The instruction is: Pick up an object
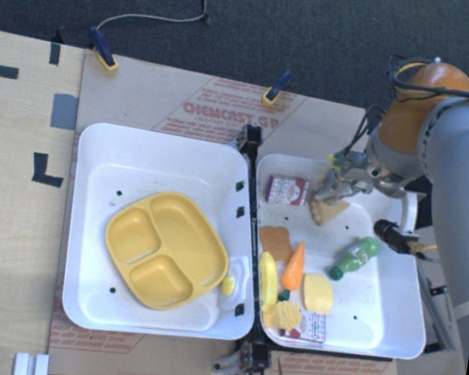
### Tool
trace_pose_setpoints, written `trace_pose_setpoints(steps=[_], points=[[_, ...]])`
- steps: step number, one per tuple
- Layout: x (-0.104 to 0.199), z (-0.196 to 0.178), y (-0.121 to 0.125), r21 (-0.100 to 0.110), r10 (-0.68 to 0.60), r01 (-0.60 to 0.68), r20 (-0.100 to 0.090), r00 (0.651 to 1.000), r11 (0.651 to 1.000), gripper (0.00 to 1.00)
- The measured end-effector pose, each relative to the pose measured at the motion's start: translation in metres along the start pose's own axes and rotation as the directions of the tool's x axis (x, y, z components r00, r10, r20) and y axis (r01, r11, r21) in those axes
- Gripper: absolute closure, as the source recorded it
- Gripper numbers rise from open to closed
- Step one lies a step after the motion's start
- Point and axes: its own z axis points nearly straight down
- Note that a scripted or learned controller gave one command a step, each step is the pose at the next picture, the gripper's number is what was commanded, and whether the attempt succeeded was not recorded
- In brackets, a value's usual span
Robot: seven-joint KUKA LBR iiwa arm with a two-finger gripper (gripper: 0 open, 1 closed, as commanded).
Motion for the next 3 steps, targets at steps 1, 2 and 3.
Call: trace_pose_setpoints(steps=[1,2,3], points=[[0.0,-0.001,0.002,-0.008,0.0,0.0,0.002,1.0,1.0,0.0],[-0.014,0.009,-0.092,0.005,0.002,-0.002,-0.004,1.0,1.0,0.0],[-0.001,0.018,-0.04,-0.002,0.0,0.0,-0.003,1.0,1.0,0.0]])
